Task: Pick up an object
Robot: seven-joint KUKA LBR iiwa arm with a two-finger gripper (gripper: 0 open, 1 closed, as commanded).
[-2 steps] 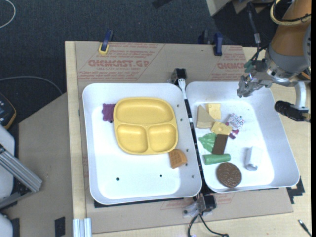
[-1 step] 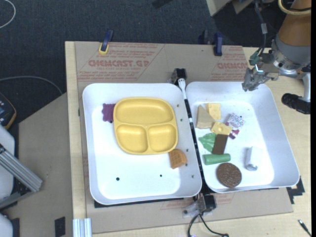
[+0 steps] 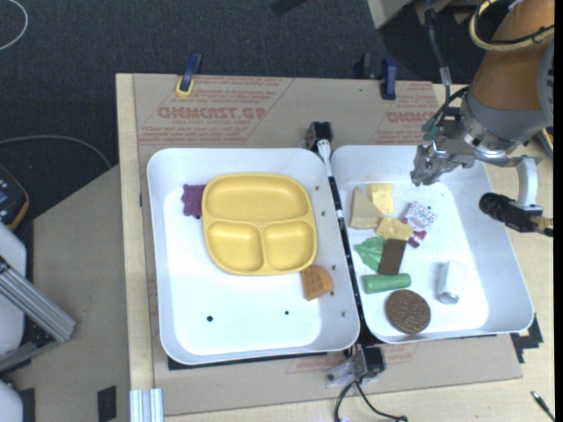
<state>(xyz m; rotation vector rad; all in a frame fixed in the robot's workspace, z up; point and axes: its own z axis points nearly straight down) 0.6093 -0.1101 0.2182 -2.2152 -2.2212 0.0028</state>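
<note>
— Where do we see the gripper?
— Over the right bin, above the small tan blocks.
— Its fingers?
— Too blurred; we cannot tell, perhaps nothing held.

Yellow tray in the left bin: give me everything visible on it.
The yellow tray looks like moulded plastic, with rounded corners and three compartments: one wide at the far side, two smaller nearer the camera. It lies flat and upright in the left bin. A purple piece pokes out at its left edge.
</note>
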